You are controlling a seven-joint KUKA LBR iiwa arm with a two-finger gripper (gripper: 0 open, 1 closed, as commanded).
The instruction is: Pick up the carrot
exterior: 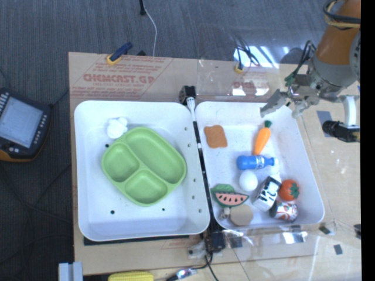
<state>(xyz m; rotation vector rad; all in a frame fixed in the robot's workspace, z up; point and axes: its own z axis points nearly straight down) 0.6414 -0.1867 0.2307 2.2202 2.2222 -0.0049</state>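
Your gripper (285,103) hangs over the far right corner of the right bin (309,157), its two grey metal fingers splayed apart with nothing between them. Just below it, apart from the fingertips, lies the carrot (262,139): a smooth orange plastic cone with a small green top, tilted, tip pointing toward you. Near its tip rests a blue bottle (254,162) on its side, with a white egg (248,181) beneath. To the left you see a flat, rough-edged orange-brown slab (215,136). Along the near wall sit a watermelon wedge (228,196), a red tomato (289,188) and a glossy can (284,211). In the left bin (88,174) a matte green tray (144,165) shows three rounded compartments, a small white lump (116,127) by its far corner
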